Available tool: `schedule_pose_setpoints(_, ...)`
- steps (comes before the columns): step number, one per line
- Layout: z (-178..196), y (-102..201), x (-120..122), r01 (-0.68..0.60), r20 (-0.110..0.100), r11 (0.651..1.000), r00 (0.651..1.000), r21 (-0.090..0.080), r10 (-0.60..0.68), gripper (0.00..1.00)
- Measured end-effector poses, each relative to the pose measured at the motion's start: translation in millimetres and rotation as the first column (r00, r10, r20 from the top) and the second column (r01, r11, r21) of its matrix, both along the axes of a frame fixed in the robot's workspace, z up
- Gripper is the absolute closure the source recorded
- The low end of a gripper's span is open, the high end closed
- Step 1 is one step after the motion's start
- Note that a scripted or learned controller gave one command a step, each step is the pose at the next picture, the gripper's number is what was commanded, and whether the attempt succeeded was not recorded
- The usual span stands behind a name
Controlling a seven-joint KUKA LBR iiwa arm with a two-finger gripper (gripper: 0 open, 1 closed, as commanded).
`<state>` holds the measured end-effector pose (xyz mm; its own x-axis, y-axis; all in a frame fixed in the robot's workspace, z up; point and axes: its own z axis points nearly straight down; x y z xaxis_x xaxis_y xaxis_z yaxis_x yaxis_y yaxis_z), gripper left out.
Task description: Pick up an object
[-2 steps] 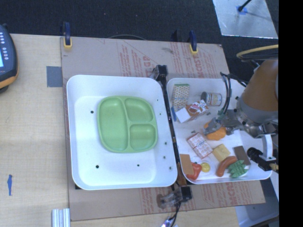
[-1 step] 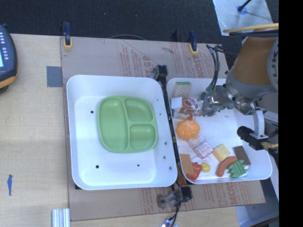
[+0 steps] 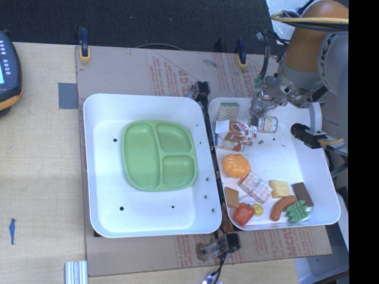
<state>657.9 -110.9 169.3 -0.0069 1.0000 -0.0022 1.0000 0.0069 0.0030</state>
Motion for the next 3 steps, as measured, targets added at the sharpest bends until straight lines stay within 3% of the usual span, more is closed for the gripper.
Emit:
schedule_pose_setpoints(1,2,-30,-70,0.007,-0.011,1.0,1.0,0.0,-0.007,1.0)
schedule_pose_setpoints(2,28,-9,-125,0.004,-0.009,1.0,1.0,0.003,-0.004,1.0)
schedule_pose_setpoints(3,27,-9,-122,0.004,-0.007,1.0,1.0,0.002,-0.004,0.0)
